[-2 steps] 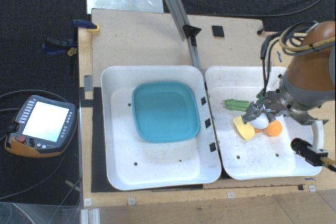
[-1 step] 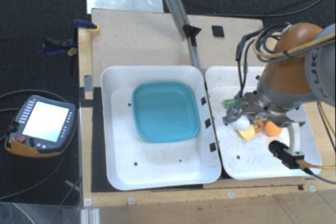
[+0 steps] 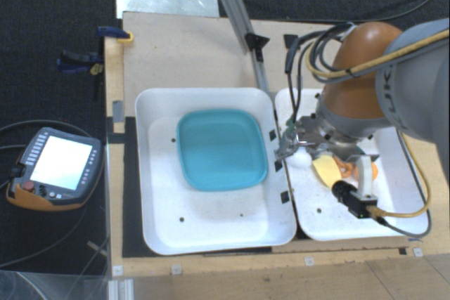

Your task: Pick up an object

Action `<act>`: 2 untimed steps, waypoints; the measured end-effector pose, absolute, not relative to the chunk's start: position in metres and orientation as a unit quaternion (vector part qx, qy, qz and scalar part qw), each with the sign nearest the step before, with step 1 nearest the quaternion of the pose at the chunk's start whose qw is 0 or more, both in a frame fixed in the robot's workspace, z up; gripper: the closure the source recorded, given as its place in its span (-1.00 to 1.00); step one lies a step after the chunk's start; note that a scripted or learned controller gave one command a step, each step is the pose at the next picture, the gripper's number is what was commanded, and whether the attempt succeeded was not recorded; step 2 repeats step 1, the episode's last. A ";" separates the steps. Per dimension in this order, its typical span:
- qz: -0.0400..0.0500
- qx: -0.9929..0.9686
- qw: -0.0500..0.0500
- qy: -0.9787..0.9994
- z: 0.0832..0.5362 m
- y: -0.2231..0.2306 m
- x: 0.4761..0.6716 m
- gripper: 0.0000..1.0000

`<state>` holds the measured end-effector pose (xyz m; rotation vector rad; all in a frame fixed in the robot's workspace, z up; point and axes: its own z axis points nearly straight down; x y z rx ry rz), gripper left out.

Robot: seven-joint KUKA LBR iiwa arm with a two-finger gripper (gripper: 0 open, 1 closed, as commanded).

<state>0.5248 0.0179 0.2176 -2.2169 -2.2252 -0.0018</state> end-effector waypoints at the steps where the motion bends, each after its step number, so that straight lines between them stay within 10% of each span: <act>1: -0.001 -0.705 0.000 -0.709 0.232 0.073 0.521 1.00; 2: -0.001 -0.705 0.000 -0.709 0.232 0.073 0.521 1.00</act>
